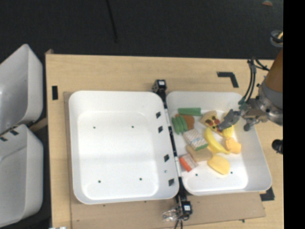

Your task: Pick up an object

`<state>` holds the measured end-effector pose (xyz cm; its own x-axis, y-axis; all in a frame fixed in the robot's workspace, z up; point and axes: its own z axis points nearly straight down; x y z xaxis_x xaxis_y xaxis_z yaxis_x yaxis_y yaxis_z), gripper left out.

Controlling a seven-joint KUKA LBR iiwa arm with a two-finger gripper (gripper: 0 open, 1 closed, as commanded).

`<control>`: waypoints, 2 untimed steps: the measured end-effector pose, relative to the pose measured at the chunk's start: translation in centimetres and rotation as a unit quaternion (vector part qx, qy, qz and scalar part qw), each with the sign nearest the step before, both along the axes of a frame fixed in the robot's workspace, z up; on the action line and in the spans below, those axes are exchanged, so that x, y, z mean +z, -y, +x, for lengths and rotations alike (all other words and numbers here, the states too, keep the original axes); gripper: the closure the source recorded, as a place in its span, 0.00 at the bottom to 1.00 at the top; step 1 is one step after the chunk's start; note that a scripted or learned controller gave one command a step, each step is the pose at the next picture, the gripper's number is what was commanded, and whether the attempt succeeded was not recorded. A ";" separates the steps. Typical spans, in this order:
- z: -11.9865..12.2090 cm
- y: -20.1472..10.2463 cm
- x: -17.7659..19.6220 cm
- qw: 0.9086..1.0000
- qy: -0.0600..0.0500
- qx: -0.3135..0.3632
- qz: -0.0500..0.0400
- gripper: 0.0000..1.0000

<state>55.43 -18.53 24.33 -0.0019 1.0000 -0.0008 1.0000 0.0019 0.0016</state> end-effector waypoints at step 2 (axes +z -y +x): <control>11.2 -7.8 -13.8 1.000 0.000 0.001 0.000 0.00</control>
<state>66.59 -10.72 10.48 -0.0032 1.0000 -0.0013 1.0000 0.0033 0.0015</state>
